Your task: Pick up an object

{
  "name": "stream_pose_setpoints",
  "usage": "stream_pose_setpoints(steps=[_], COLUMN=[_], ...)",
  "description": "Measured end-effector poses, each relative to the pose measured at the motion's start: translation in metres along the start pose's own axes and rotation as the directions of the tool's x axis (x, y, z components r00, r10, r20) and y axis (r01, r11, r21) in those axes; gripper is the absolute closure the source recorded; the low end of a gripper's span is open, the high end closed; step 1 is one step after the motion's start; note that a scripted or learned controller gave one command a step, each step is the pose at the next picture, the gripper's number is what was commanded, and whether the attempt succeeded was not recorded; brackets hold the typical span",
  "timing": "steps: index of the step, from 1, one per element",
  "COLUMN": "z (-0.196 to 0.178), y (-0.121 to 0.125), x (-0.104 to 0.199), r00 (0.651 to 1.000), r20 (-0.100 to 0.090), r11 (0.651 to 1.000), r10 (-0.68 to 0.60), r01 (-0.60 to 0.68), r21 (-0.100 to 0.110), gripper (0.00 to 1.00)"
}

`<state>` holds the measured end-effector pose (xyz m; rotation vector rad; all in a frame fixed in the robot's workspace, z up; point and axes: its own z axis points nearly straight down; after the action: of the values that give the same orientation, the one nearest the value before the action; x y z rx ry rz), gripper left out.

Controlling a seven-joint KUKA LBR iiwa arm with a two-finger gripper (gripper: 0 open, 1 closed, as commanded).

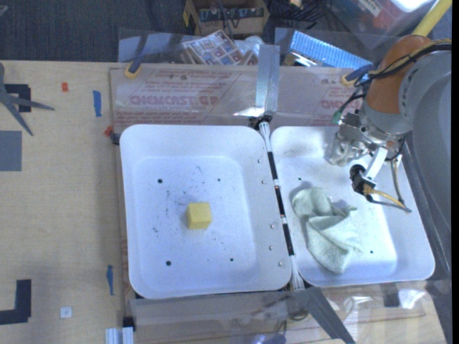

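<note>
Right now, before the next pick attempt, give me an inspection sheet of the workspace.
Surface: wooden bench bearing the left bin and the right bin, side by side.
Job's things: yellow block near the middle of the left bin; crumpled pale cloth in the right bin.
Clutter: dark specks on the left bin's floor; blue tape bits on the bench.
Gripper: gripper over the right bin's far part, above the cloth; nothing seen held.
Cables: thin wires hang beside the gripper.
Surroundings: clear panel behind the bins, boxes beyond.
</note>
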<state>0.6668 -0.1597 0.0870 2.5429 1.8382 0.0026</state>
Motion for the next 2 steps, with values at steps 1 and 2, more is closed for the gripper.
stream_pose_setpoints(steps=[1, 2], z=[-0.002, -0.034], y=[-0.091, -0.086], x=[-0.02, 0.012], r00=[0.942, 0.999], r20=[-0.001, -0.001], r11=[0.942, 0.999], r10=[-0.335, -0.045], r01=[0.335, 0.045], r21=[-0.005, 0.001], gripper=[1.0, 1.0])
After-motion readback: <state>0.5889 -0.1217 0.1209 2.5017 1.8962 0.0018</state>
